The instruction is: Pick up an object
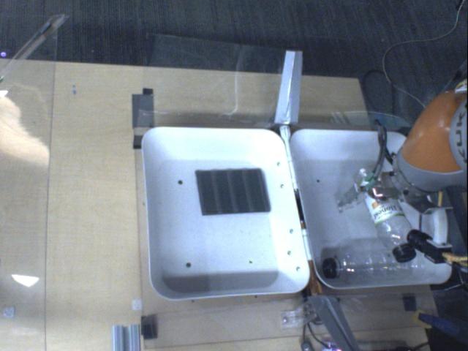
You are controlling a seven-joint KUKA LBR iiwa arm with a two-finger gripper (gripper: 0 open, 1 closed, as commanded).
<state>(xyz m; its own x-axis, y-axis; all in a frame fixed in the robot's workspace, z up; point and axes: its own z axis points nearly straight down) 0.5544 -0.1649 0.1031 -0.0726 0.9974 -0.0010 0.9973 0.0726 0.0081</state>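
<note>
My gripper [368,186] is low over the middle of the right bin [322,159], hanging from the grey arm with its orange band [431,141]. Just below and right of it lies a clear plastic bottle with a white and green label [385,212], tilted, its black cap [404,253] pointing toward the front. The bottle's upper end sits at the gripper, and I cannot make out whether they touch. A second clear bottle [373,265] lies along the bin's front wall, black cap [329,267] to the left.
A dark ribbed rectangular pad [232,191] lies flat in the left bin [168,218]. A metal post [289,86] stands behind the divide between the bins. Cables and fittings crowd the front right corner [439,251].
</note>
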